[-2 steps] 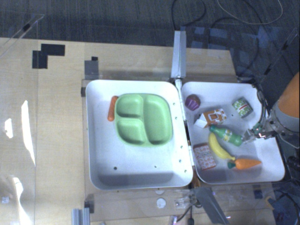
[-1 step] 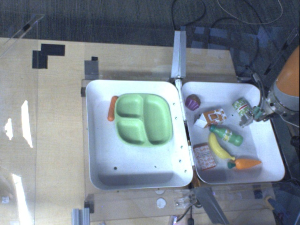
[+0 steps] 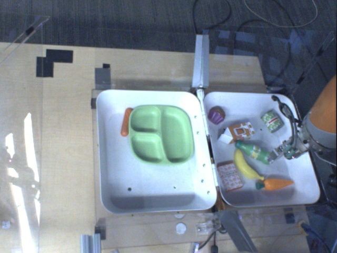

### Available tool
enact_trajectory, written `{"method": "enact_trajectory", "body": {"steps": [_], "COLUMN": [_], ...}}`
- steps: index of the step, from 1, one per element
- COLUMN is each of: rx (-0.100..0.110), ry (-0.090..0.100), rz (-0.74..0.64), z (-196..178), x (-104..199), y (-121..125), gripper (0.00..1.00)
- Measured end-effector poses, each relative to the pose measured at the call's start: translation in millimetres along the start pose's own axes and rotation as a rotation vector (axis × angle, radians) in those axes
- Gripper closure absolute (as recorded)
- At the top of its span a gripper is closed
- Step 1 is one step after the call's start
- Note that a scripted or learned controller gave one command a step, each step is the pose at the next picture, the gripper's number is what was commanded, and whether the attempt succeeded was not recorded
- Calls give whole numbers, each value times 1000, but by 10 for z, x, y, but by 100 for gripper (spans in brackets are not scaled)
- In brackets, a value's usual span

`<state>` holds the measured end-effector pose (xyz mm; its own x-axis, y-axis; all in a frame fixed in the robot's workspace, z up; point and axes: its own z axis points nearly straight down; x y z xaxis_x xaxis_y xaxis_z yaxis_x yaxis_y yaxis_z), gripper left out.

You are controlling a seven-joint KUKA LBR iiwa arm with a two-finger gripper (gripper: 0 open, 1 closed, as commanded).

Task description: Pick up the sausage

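Observation:
The sausage [image 3: 125, 122] is a thin orange-red stick lying in the left bin [image 3: 113, 188], close against the left edge of a green divided plate [image 3: 160, 133]. My gripper [image 3: 283, 151] hangs low over the right bin [image 3: 310, 191] near its right wall, just right of a green bottle [image 3: 254, 152]. It is far from the sausage, with the whole plate and the bins' divider between them. Nothing shows held in it.
The right bin holds a purple item [image 3: 216, 114], a small carton [image 3: 242, 131], a green packet [image 3: 272, 120], a banana [image 3: 243, 165], a carrot [image 3: 275, 184] and a flat snack box [image 3: 230, 175]. A metal post [image 3: 200, 62] stands behind the bins.

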<state>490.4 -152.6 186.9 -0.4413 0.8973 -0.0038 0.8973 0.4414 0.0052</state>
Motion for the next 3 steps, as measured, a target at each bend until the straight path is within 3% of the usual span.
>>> {"method": "enact_trajectory", "body": {"steps": [1,2,3], "rx": [-7,-5,1], "ry": [-5,-5,1], "rz": [-2,-236,-165], "z": [-116,-838,72], "x": [-8,-340,-244], "y": [29,786,235], "gripper": [100,100,100]}}
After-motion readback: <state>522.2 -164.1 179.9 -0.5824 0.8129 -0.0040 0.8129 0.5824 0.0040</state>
